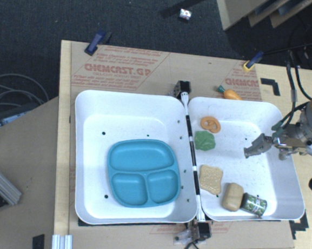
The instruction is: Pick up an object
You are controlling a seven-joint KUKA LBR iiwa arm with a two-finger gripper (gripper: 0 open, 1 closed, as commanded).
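Observation:
My gripper [253,149] hangs over the middle of the right bin [281,183], reaching in from the right with nothing visibly in it. To its left lie an orange ring-shaped piece [210,124] and a green lump [204,140] near the bin's left wall. Nearer the front sit a tan square slice [211,178], a tan roll [232,197] and a green can [254,205] on its side. The closest of these, the green lump, is well apart from the gripper.
The left bin [91,115] holds a blue divided plate [143,171]. A small carrot-like piece [230,93] lies on the bench behind the right bin. Black clips [182,88] join the bins at the back and front. Cables hang at the upper right.

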